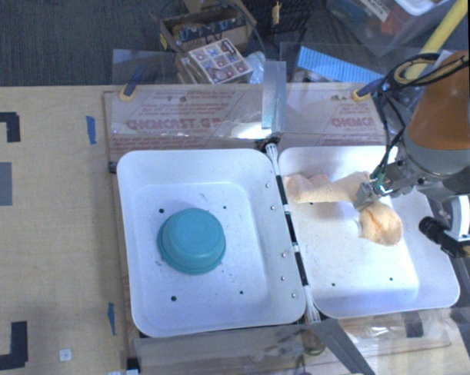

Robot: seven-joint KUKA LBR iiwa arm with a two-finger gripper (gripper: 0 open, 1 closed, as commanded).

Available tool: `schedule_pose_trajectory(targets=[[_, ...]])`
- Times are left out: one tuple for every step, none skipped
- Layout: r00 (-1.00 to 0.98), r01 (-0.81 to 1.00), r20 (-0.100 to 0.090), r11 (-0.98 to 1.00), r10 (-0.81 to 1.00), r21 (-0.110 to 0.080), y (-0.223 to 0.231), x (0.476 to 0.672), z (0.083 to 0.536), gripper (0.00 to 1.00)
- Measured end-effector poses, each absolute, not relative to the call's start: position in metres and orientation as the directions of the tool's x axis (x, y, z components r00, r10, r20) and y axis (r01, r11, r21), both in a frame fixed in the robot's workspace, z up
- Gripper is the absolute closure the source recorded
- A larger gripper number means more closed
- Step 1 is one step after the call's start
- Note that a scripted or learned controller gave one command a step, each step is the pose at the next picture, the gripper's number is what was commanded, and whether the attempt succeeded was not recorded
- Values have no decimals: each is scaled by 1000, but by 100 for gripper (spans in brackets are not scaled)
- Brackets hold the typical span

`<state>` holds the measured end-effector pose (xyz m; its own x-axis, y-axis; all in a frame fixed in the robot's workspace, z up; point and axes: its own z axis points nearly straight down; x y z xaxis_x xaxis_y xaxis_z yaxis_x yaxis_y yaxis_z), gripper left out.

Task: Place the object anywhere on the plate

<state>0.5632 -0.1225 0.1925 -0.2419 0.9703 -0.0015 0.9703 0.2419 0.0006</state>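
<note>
Overhead view of the worktop (52, 251) with two shallow white bins side by side. The left bin (142, 174) contains the plate (192, 240), a round teal dish lying near the bin's centre, with nothing on it. The right bin (361, 282) contains the object (339, 198), a pale tan, bone-shaped item lying across the far half of the bin: one narrow end rests close to the divider between the bins, and the rounded end lies nearer the right, towards the near side. The arm (440, 114) enters from the right, and its gripper (371, 192) is lowered onto the middle of the object, between the two ends. Whether the fingers are released or clenched cannot be told from this view, and no lift is evident; the object appears to rest on the bin floor. Judged from this arrangement, the task is at its opening stage: the approach to the object is made, whereas a secure grasp, the lift, the carry leftwards over the divider and the release onto the plate all remain to be done.
</note>
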Motion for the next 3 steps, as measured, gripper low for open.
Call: schedule_pose_trajectory(targets=[[-243,970,-2,243,970,2,-123,564,225,100],[-603,798,-1,603,798,1,-72,560,234,100],[-864,504,-1,864,504,1,-33,549,231,100]])
